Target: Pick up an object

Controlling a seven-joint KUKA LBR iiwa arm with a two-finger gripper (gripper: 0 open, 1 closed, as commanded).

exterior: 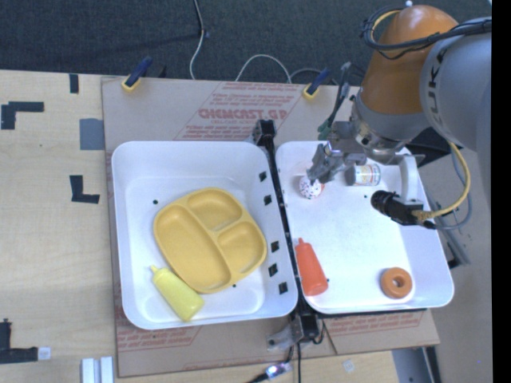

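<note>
Two shallow white bins [128, 214] on brown cardboard printed "CHEMCAST G.P." in red. Grey arm casing reads "KU". Two-finger gripper [321, 166] hangs at the right bin's far-left corner; can't tell its state. Small white ball with dark red spots [310, 187] lies just beside and below its tip, on the bin floor.

Overhead slant onto both bins [120, 166]

Left bin [128, 214]: yellow divided plate [209, 238] centre, yellow bottle [176, 293] at 7 o'clock. Right bin [435, 282]: gripper [319, 170] above speckled ball [310, 187] at 10 o'clock; orange bottle [310, 268] at 8; donut [396, 282] at 5.
</note>
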